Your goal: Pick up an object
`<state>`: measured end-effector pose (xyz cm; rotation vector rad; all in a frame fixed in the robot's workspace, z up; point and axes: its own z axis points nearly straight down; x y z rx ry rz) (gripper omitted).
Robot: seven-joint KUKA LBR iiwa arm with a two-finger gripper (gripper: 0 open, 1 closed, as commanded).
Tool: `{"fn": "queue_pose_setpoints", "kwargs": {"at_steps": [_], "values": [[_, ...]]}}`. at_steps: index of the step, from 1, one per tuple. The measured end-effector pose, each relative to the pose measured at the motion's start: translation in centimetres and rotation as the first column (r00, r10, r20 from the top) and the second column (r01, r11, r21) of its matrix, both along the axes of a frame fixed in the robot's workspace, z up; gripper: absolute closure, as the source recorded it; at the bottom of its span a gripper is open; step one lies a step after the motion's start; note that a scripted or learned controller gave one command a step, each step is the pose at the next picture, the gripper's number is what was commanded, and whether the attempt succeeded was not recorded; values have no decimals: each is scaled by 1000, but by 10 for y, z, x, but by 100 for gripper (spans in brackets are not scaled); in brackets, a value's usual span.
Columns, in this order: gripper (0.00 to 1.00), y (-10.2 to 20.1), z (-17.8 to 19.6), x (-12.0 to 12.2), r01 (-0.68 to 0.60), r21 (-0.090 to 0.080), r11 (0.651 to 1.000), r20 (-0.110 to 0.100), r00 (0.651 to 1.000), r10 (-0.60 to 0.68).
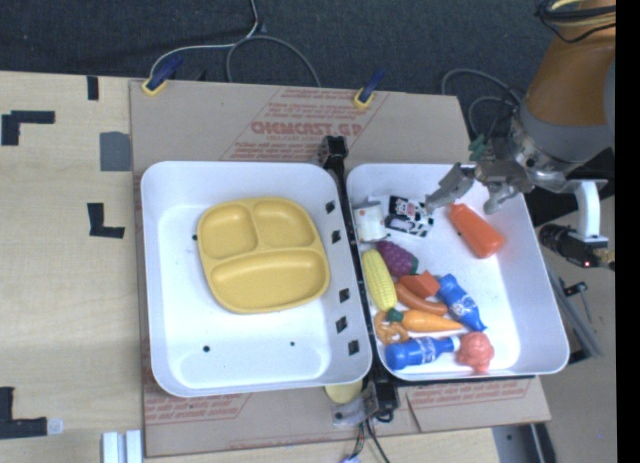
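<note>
My gripper hangs open over the back of the right bin, its two fingers spread with nothing between them. Just below the fingertips lies an orange cylinder, its upper end near the gap. Left of the fingers sits a black-and-white patterned piece beside a small white piece. Toward the front lie a purple fruit, a yellow corn cob, a carrot, two blue bottles and a pink-red berry.
The left bin holds a yellow divided plate. Both bins rest on a cardboard sheet with cables behind it. The grey arm with its orange band comes in from the upper right.
</note>
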<state>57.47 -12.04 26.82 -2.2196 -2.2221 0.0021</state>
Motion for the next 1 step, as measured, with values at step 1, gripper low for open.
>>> {"fn": "queue_pose_setpoints", "kwargs": {"at_steps": [1], "values": [[0, 18, -118, 97, -4, -1, 1000, 3, 1000, 4]]}}
